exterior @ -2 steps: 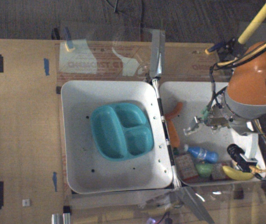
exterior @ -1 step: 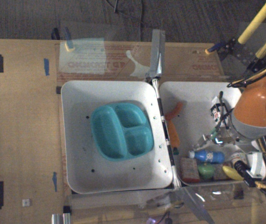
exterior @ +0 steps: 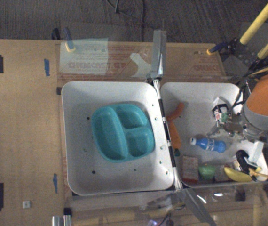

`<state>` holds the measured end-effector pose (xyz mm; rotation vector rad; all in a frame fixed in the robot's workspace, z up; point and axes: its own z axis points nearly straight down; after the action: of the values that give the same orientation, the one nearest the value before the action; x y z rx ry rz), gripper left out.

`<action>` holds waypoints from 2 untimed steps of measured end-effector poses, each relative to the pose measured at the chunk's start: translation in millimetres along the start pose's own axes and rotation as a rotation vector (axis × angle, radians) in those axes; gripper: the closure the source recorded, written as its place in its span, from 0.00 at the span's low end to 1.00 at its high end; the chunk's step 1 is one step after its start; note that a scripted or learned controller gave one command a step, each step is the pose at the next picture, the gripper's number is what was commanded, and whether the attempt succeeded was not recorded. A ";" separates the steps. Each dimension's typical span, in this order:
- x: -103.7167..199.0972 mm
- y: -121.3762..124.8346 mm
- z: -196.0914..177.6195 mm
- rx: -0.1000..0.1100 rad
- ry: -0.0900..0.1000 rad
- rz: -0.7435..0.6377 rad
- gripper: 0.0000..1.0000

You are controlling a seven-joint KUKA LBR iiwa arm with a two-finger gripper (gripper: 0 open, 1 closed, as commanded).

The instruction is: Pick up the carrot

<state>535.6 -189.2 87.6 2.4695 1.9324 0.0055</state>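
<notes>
Orange and long, the carrot (exterior: 173, 126) lies in the right bin (exterior: 197, 89), pressed along that bin's left wall, just beside the divider between the two bins. We judge that it rests there because it has slid against the wall, and this placement matters: the wall leaves little room on one side of it, so a finger coming down on that side could hit the rim. Its upper end bends a little toward the bin's middle.

We see the gripper (exterior: 223, 121) hanging over the right half of the same bin, under the grey arm with the orange band (exterior: 265, 98). Whether its jaws are open or closed we cannot tell, because cables and the wrist body cover that area. Nothing that we can see sits between them.

A blue and white bottle (exterior: 209, 144) lies just below the gripper, between it and the bin's front, and the carrot is well apart to the left of both. A banana (exterior: 237, 174), a green object (exterior: 208, 172) and a brownish packet (exterior: 189, 168) crowd the front edge. In the left bin (exterior: 77, 173) a teal divided plate (exterior: 123, 132) rests alone.

We judge that the arm must travel left across the bin before any grasp of the carrot can begin
</notes>
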 end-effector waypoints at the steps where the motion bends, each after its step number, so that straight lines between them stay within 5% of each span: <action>1: 63.0 -31.1 -1.0 0.000 0.001 0.447 0.00; 2: 62.0 -30.9 -10.6 0.000 -0.002 0.447 1.00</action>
<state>520.5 -121.6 97.9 2.8359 1.3373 0.0051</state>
